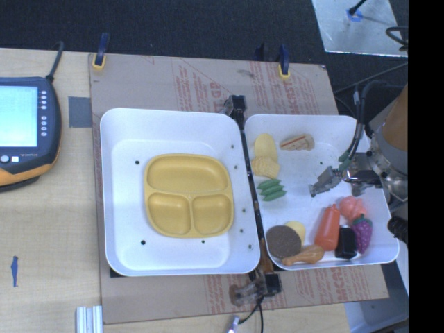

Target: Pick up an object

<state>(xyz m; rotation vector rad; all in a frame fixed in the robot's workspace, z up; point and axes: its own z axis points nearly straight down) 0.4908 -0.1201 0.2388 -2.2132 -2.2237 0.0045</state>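
Tool (pixel 326 184) state unclear, nothing visibly gripped, hovering in right bin (pixel 347 125) above orange carrot (pixel 327 227). Approach step; next: descend, close on one item.

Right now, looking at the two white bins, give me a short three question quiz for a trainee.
1. True or false: the yellow plastic divided tray lies in the right white bin.
2. Which item lies closest to the two-finger gripper?
A. green toy pea pods
B. purple toy grape bunch
C. round dark brown toy patty
3. Fill in: the orange toy carrot lies in the ____ bin.

Key: 1 false; it lies in the left white bin. 2 A. 3 right.
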